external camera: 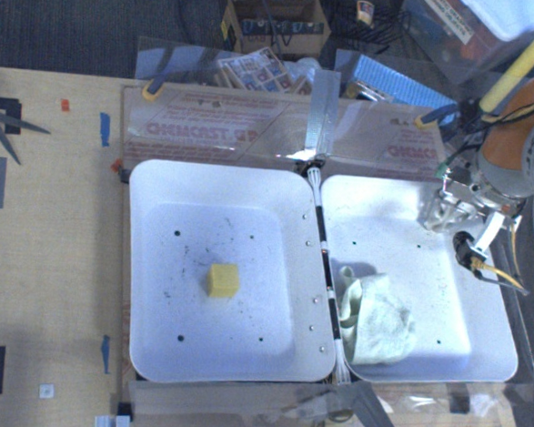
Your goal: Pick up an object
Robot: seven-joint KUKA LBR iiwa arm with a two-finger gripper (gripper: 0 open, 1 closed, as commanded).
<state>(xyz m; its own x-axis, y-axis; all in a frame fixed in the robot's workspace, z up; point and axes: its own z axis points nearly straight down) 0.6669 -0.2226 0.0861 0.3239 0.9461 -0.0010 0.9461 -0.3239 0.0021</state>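
A small yellow cube (224,281) lies near the middle of the left bin (158,200). A crumpled white cloth (375,318) rests in the right bin (377,202), against its near left side. My gripper (437,215) hangs over the far right part of the right bin, well away from the cloth and far from the cube. Nothing shows between its fingers.
A metal divider (323,258) separates the two bins. Clear plastic panels (228,123) stand behind them. Cables (487,264) trail off the wrist on the right. The wooden bench (46,238) stretches to the left.
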